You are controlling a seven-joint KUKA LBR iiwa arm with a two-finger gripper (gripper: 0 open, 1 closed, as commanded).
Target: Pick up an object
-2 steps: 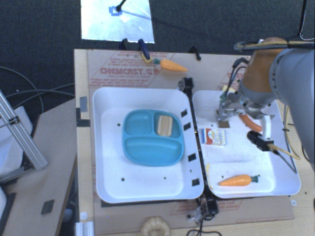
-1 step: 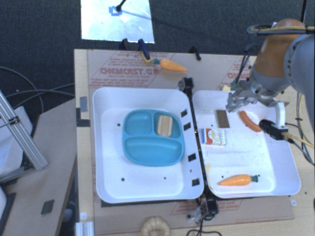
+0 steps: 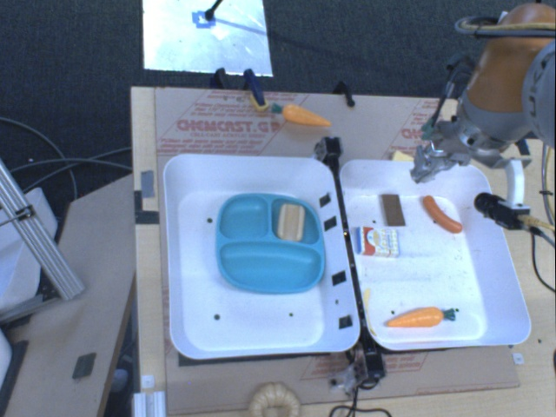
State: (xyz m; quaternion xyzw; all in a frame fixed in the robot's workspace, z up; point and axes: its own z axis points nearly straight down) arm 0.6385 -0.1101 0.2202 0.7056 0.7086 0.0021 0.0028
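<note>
My gripper [image 3: 427, 168] hangs over the far edge of the right bin [image 3: 499, 259], above and to the right of a brown block [image 3: 392, 208]. No object shows between its fingers. In the right bin lie the brown block, an orange sausage [image 3: 442, 214], a small white carton [image 3: 377, 241] and a toy carrot [image 3: 419, 318]. The left bin [image 3: 191, 259] holds a blue divided plate [image 3: 266, 243] with a tan slice [image 3: 290, 222] in its upper right compartment.
A second toy carrot [image 3: 300, 115] lies on the board behind the bins. A shiny metal sheet [image 3: 207, 23] is at the far back. A black divider with clips [image 3: 340, 233] runs between the bins. A tan ring [image 3: 276, 400] sits at the front edge.
</note>
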